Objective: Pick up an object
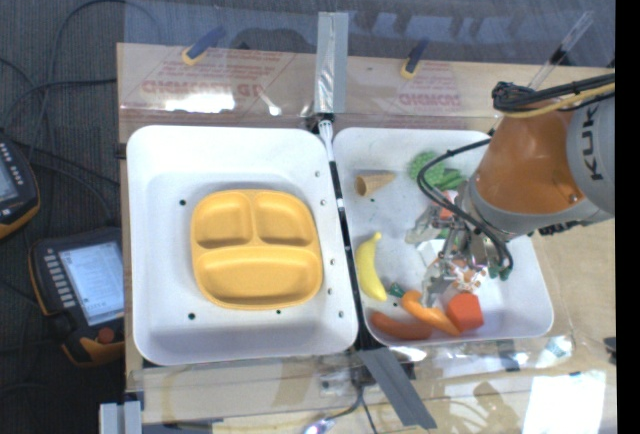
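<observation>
Two white bins side by side on the surface. Left bin holds a yellow divided tray, lying flat near its middle. Right bin holds the objects: banana upright along the left wall, orange carrot at the front edge, red block just right of the carrot, tan cone toward the back left, green leafy item at the back, partly under the arm. Arm reaches in from the right, orange band over the bin. End effector hangs low over the clutter just above the red block; open or closed cannot tell, wiring hides the tips.
</observation>
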Tool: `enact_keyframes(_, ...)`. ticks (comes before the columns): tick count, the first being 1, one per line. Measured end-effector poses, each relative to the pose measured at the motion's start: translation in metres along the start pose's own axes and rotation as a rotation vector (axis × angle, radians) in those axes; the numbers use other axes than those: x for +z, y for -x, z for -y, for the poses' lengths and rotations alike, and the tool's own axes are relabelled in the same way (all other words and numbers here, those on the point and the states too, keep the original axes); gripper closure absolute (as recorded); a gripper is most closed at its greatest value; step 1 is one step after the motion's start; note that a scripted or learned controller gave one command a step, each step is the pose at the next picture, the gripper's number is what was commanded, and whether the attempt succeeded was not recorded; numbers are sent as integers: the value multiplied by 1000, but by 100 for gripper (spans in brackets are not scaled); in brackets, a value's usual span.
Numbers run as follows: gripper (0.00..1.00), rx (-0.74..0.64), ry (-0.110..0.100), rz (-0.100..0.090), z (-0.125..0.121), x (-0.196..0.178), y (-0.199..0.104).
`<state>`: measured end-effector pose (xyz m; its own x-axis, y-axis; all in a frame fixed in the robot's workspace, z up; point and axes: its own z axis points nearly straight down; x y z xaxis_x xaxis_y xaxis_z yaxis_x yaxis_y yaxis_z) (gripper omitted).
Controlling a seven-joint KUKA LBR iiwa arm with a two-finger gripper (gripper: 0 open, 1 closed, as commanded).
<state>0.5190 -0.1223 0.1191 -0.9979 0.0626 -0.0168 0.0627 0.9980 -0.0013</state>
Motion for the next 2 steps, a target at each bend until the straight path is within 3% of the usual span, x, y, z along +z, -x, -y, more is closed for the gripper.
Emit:
enact_keyframes(1,0,-61,-3,-3,6,30,73)
enact_keyframes(2,0,-89,-2,-5,14,28,18)
